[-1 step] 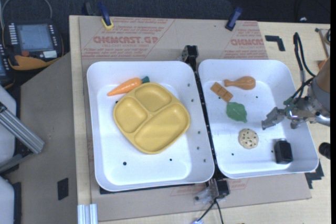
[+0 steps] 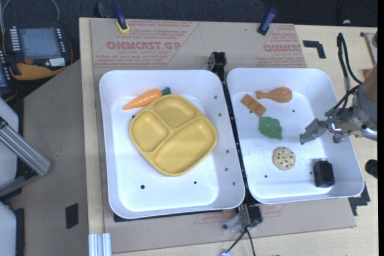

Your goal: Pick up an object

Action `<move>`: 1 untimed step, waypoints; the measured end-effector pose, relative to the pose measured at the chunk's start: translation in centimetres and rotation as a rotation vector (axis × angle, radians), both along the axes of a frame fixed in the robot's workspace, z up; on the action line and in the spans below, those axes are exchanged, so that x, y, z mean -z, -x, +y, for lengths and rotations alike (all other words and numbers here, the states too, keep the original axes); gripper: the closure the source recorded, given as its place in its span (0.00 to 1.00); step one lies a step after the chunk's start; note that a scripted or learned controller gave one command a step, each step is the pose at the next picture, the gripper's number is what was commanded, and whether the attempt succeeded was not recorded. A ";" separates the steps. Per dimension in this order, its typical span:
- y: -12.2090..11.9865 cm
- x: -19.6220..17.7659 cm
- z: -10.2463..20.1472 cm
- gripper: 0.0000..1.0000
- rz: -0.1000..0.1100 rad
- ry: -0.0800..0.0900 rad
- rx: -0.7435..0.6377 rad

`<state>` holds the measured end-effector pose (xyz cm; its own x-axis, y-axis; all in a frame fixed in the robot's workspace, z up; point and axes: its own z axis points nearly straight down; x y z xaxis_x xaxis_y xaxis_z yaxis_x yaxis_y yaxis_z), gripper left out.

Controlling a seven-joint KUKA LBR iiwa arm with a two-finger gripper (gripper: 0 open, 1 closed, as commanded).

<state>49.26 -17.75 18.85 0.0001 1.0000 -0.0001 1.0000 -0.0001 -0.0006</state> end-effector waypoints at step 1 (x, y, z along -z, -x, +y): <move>-0.1 6.3 0.5 0.00 0.007 -0.003 0.000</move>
